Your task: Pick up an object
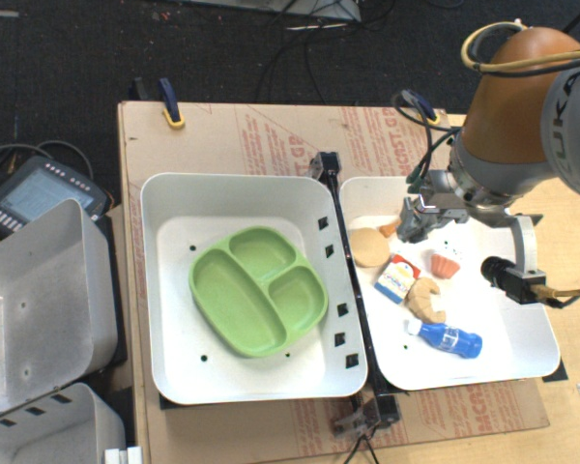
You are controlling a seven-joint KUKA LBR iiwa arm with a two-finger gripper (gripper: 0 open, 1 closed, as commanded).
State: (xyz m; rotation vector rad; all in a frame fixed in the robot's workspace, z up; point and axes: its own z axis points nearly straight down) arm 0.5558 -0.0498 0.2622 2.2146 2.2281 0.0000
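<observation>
Gripper [418, 222] of the grey arm, positioned low over the upper left part of the right bin [532, 361]; whether its fingers are open or closed cannot be told, since they are seen as one dark cluster. Nothing is seen held between them. Just beside the gripper, a small orange piece [389, 228] and a tan round object [369, 246] are found at the bin's left wall. Nearer the middle, a white and blue carton [398, 279], an orange cup-shaped toy [446, 264] and a tan curved piece [426, 301] are grouped close together. A blue bottle [450, 338] is laid on its side below them. The left bin [174, 201] is occupied by a green divided plate [258, 290].
</observation>
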